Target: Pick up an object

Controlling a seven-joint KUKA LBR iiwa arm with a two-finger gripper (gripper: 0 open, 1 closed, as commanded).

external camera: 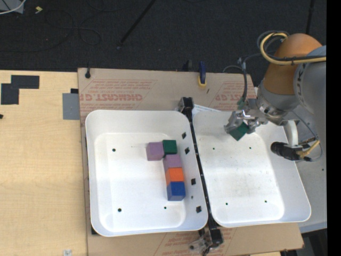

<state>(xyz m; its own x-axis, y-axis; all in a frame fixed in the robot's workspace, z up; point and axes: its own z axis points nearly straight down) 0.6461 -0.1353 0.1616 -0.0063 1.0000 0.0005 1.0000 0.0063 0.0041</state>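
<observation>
I've got my tool [240, 125] clenched on a dark green block [238, 131], lifted over the right bin's [277, 209] far corner; other blocks [169, 167] sit clustered in the left bin [106, 217].

The arm [298, 79] is grey with a rounded orange band above the wrist. A yellow and black cable loops over the band. The hand [241, 122] is small, metallic grey, with thin wires running to it.
</observation>
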